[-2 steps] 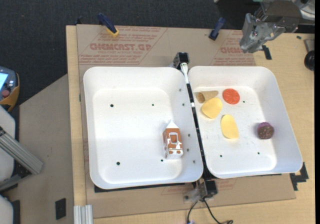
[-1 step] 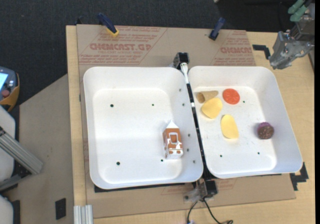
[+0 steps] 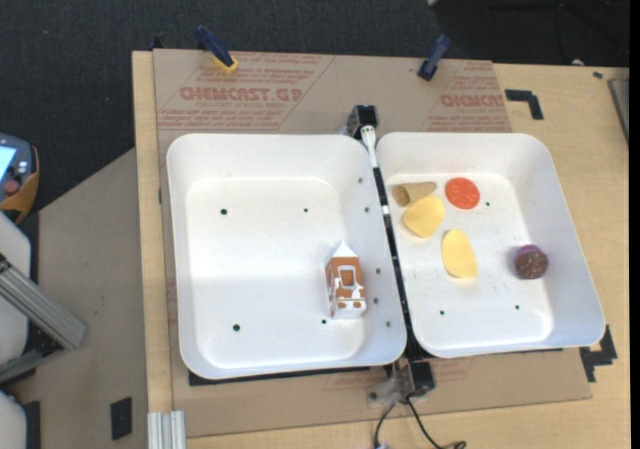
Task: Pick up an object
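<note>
Two white bins sit side by side on a printed cardboard sheet (image 3: 300, 77) laid over the counter (image 3: 620, 237). The sheet is held at its far edge by two blue clamps (image 3: 217, 47). The left bin (image 3: 250, 277) holds one thing, a small white and orange carton (image 3: 345, 287), which lies near the bin's near right corner, close to the wall it shares with its neighbour. The right bin (image 3: 490, 312) is on the side the arm reaches from and holds five small things, all in its far half. A brown wedge (image 3: 413, 193) lies nearest the shared wall, with a red disc (image 3: 462, 193) beside it. A yellow lump (image 3: 424, 217) touches the wedge's near side. A yellow oval (image 3: 459, 254) lies just nearer than the lump, apart from it. A purple ball (image 3: 530, 262) sits alone toward the bin's right wall. All of these rest on the bin floors. Whether the hand is open, closed or gripping anything cannot be told.
</note>
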Tool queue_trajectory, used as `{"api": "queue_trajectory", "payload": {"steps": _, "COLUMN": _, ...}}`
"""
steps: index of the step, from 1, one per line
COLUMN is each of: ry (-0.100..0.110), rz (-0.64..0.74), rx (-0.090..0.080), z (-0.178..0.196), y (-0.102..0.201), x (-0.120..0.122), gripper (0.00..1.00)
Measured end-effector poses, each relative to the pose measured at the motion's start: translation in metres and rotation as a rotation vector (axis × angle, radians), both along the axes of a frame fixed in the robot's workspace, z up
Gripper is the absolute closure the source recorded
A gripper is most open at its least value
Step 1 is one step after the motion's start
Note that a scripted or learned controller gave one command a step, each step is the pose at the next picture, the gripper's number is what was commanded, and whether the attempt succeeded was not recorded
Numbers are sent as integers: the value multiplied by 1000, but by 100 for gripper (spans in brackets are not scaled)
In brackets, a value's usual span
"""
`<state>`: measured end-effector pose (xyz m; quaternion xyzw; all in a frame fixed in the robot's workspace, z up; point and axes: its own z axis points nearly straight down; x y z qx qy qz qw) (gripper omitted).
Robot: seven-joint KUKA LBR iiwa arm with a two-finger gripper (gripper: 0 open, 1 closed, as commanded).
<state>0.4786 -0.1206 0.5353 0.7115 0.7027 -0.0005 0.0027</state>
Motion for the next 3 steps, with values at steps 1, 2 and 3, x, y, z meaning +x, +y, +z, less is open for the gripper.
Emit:
{"api": "queue_trajectory", "payload": {"steps": 1, "ry": -1, "rz": 8, "rx": 0, "z": 0, "y": -52, "x": 1, "gripper": 100}}
{"api": "queue_trajectory", "payload": {"steps": 2, "ry": -1, "rz": 7, "rx": 0, "z": 0, "y": -107, "x": 0, "gripper": 100}}
{"api": "queue_trajectory", "payload": {"steps": 3, "ry": -1, "rz": 13, "rx": 1, "z": 0, "y": -104, "x": 1, "gripper": 0}}
